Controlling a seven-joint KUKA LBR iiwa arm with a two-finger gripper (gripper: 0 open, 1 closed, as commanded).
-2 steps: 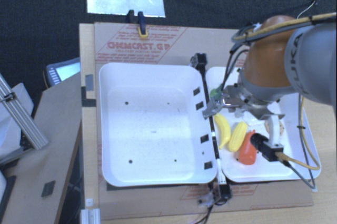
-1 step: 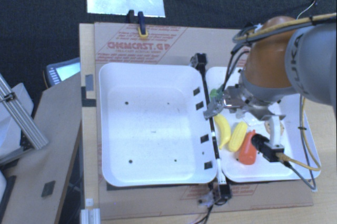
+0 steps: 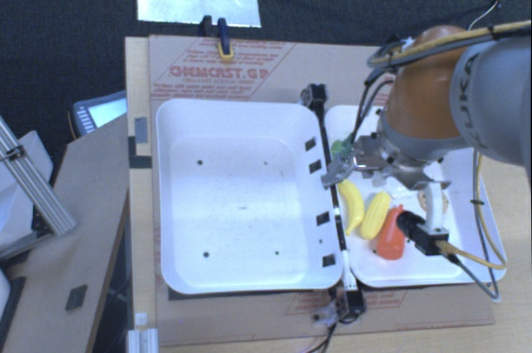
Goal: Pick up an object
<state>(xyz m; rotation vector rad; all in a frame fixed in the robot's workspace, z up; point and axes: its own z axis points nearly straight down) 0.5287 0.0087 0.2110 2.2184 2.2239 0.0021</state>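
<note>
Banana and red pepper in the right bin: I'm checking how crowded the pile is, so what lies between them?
In the camera view, a yellow corn cob lies between the banana and the red pepper.

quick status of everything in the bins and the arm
left bin: upright on the bench
right bin: holds the toys, arm above it
banana: lying flat near the bin divider
yellow corn-like toy: lying beside the banana
red-orange toy: lying near the front wall
green toy: partly hidden under the arm
</note>
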